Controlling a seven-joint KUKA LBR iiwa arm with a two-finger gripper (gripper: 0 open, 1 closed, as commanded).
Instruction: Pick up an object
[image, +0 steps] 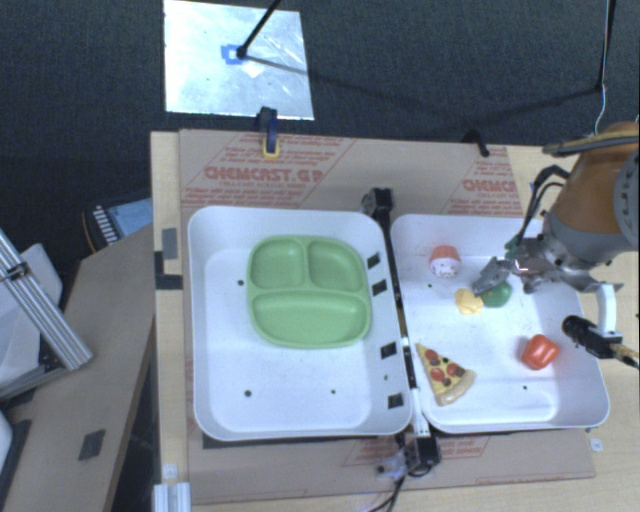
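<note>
The right bin (575, 405) holds several small toys. A green toy (497, 295) lies near its middle, touching a yellow toy (466, 300) on its left. My gripper (500, 274) reaches in from the right and sits directly over the green toy's upper edge, partly hiding it. A red-and-white toy (443, 262) rests further left and toward the back. A red-orange pepper-like toy (540, 351) lies at the front right. A pizza slice toy (446, 373) lies at the front left of this bin.
The left bin (215, 400) carries a green divided plate (307, 291). A black divider with clips (392, 300) runs between the bins. A black part of the arm (592, 336) juts out over the right bin's right rim.
</note>
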